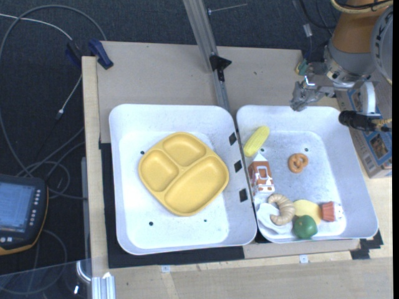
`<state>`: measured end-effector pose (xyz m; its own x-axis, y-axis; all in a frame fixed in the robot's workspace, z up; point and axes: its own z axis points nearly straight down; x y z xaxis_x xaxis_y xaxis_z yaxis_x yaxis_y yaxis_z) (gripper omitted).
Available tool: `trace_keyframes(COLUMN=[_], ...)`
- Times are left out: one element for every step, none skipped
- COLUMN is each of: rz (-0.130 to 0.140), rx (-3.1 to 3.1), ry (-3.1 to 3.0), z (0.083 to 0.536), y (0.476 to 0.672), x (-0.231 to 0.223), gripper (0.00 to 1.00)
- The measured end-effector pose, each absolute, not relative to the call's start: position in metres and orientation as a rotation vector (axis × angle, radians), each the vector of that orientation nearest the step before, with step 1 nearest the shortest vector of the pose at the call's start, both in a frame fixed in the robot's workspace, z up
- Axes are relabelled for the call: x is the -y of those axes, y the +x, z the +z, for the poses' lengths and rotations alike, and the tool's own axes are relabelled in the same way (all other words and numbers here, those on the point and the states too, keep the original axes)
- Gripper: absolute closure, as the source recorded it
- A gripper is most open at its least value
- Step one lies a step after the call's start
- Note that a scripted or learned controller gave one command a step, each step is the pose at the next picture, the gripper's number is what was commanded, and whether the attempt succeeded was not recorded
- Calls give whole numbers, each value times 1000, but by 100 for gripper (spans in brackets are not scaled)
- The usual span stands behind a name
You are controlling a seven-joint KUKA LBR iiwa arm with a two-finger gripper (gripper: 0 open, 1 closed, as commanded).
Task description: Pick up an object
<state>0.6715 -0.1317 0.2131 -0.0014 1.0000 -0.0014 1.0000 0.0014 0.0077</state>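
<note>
We judged the gripper [303, 97] (finger state indeterminate) should descend squarely over the isolated pretzel [298, 162], at 6 o'clock.

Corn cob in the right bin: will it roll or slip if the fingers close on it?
The corn cob looks rounded and elongated, so it may roll if nudged sideways. Its smooth, toy-like surface could slip. It lies against the right bin wall, which may crowd one finger.

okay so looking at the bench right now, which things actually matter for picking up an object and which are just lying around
Job:
gripper, above the right bin
corn cob
pretzel
carton
croissant
green ball

Lying about:
left bin with yellow divided plate
handheld screen
cables
</note>
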Motion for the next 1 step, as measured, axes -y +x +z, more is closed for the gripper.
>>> trace_keyframes(rz=[8], rx=[-2218], ry=[2215], z=[269], y=[673], x=[132], gripper=[100])
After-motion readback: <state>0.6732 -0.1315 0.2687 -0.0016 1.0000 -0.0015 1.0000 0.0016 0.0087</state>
